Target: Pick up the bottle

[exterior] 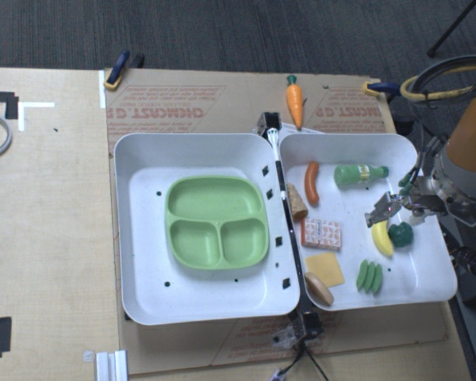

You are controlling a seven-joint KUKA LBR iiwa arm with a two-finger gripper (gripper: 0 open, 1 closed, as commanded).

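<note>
The green bottle (361, 174) with a yellow label lies on its side in the upper part of the right bin (428, 280), neck pointing right. My gripper (392, 199) reaches in from the right and hovers just below and right of the bottle, above the banana (381, 237) and broccoli (401, 234). It is open and nothing sits between its fingers. A short gap separates it from the bottle.
The right bin also holds a sausage (312, 182), bread piece (297, 203), cracker (321, 232), cheese slice (325, 269), pea pods (370, 276) and a brown roll (319, 290). The left bin (135, 213) holds a green divided plate (218, 222). A toy carrot (293, 100) lies behind the bins.
</note>
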